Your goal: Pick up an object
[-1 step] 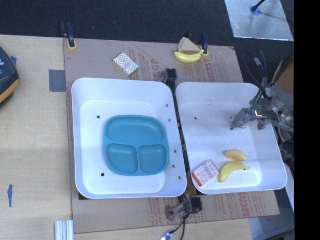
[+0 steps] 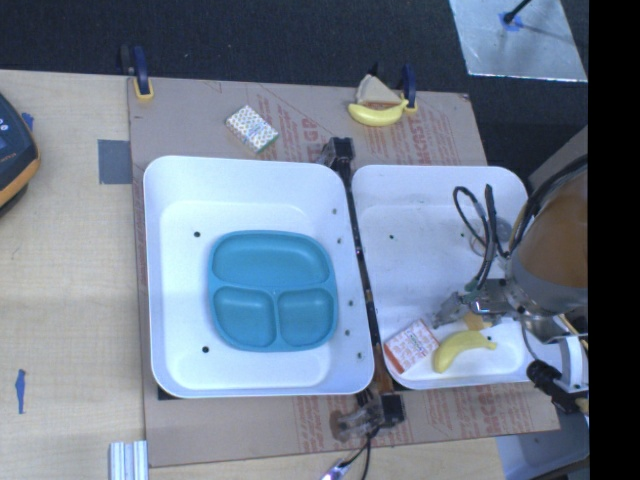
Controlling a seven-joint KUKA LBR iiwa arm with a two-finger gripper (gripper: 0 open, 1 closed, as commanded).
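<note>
Banana (image 2: 461, 351), yellow, lay on the floor of the right bin (image 2: 420, 198) near its front edge, long axis running roughly left to right with the right end tipped slightly up-frame. A small red-and-white packet (image 2: 411, 347) sat just beside the banana on its left, also on the bin floor, close to the bin's front left corner. The arm (image 2: 552, 248) entered from the right side of the camera view, its bulk covering the right part of that bin, with black cables looping over the bin's upper right area. The gripper (image 2: 470, 306) was low over the bin, just above the banana in the frame; whether it touched the fruit could not be judged. Jaw state: cannot tell, the metal parts at the wrist being too small and cluttered to resolve, and nothing was seen held. The left bin (image 2: 180, 198) held a blue divided tray (image 2: 272, 290) with three compartments, roughly centred. Outside the bins, on the cardboard behind them, lay a second yellow banana-shaped item (image 2: 376, 114) next to a blue clamp (image 2: 408, 85), and a small patterned packet (image 2: 251, 128) further left.
</note>
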